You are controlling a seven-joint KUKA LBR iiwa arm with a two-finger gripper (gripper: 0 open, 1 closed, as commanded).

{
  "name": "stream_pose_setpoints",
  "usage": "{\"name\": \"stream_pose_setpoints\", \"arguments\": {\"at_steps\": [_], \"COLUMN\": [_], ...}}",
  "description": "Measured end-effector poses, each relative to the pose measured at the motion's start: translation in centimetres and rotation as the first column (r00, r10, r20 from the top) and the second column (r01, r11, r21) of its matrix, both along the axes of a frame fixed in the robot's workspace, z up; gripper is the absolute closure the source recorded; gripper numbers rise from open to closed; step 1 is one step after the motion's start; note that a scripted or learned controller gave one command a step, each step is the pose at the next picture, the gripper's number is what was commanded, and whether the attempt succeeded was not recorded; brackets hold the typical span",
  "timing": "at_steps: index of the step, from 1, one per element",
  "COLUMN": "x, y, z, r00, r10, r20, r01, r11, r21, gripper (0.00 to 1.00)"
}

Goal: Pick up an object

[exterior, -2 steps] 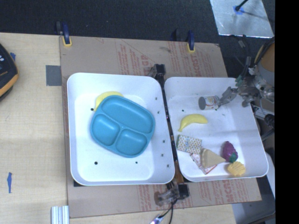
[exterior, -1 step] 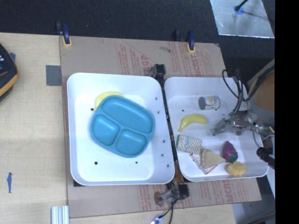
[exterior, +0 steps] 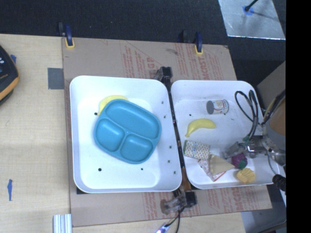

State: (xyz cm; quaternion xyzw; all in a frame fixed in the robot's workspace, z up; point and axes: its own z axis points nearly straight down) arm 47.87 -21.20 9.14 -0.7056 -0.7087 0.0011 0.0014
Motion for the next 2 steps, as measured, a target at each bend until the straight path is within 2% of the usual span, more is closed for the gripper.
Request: {"name": "stream_pose_setpoints", "arguments": {"at_steps": [1, 2], "x": [0.0, -0.3], "y": [-0.1, 6.0], "z": [1.0, 3.9], "r00": [1.0, 1.0], "r10": [0.003, 0.002], "r20": [-0.001, -0.001], "r01": [-0.003, -0.002], "r11": [1.0, 1.0], "r21": [-0.001, 0.001], "gripper": [1.0, 1.0]}}
